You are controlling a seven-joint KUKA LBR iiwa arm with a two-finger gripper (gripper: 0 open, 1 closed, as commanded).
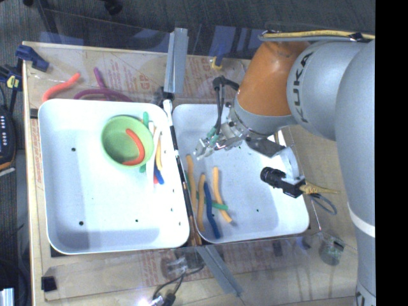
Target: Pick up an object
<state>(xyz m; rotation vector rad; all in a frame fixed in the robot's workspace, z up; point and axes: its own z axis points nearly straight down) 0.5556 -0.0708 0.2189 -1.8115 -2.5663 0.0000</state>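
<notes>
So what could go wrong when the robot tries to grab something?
1. The sticks in the right bin lie bunched and crossing, so the hand might catch two or slip off.
2. They lie close to the bin's left wall, so the hand could bump it.
3. The hand hangs above the sticks' top end, not their middle, so a grab here may tip one out or close on nothing.

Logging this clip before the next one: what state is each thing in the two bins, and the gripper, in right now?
Green bowl: upright in the left bin, a red piece lying inside it.
Orange and blue sticks: lying flat in the right bin.
Gripper: low over the right bin, nothing seen between its fingers.
</notes>
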